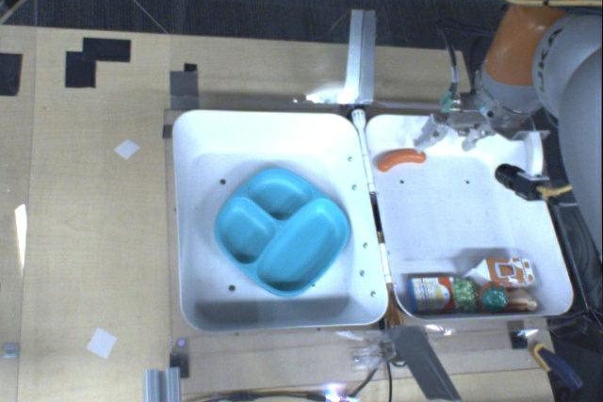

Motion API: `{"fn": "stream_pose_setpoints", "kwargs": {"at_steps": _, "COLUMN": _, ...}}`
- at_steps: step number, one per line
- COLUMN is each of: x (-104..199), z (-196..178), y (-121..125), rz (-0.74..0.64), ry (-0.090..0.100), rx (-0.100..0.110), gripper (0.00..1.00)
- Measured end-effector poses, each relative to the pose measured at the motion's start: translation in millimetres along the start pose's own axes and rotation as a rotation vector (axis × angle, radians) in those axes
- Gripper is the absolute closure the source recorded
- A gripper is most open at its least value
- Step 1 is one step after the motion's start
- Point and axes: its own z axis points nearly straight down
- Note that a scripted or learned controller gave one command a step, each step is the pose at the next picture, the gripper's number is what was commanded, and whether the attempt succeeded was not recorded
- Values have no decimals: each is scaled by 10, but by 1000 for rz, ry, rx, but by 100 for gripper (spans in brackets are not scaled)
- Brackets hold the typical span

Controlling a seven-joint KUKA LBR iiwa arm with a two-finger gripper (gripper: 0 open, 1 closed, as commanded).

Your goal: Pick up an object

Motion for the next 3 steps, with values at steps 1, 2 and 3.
{"fn": "stream_pose_setpoints", "kwargs": {"at_steps": 1, "x": 491, "z": 409, "y": -290, "rz": -204, "ry": 1, "rx": -1, "gripper": 0}}
{"fn": "stream_pose_setpoints", "kwargs": {"at_steps": 2, "x": 377, "z": 404, "y": 9, "rz": -226, "ry": 3, "rx": 6, "gripper": 0}}
{"fn": "stream_pose_setpoints", "kwargs": {"at_steps": 3, "x": 376, "z": 407, "y": 7, "rz": -226, "ry": 3, "rx": 6, "gripper": 0}}
